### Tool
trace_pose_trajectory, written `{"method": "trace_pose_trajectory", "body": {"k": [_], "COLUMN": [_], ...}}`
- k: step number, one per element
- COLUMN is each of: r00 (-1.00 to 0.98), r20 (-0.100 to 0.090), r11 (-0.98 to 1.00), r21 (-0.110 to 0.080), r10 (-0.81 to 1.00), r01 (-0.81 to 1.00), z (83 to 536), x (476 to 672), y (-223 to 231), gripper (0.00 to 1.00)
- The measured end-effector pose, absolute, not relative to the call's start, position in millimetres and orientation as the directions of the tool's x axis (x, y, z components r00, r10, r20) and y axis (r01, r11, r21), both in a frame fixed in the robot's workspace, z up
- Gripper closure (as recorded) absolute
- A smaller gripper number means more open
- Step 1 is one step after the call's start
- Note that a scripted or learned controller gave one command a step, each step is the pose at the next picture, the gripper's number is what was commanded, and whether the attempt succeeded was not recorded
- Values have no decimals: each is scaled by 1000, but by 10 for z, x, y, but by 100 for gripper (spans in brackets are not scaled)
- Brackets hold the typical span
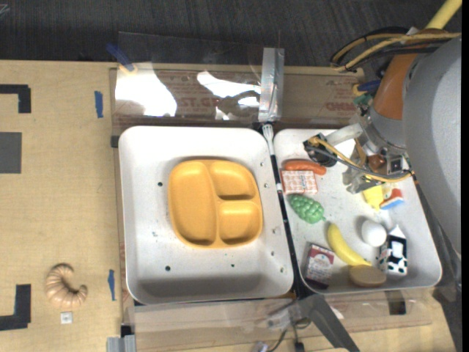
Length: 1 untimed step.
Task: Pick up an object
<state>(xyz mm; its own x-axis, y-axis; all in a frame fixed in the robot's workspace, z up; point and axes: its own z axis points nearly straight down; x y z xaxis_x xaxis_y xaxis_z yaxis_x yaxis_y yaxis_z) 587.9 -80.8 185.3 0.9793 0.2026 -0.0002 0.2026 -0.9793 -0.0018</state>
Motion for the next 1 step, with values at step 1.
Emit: {"method": "trace_pose_trajectory", "body": {"k": [1], "r00": [979], "r20": [-10], "r11": [-979], "r21": [-4], "r10": [205], "r01": [205], "z": [1908], "x": [5866], "y": [-804], "gripper": [100]}}
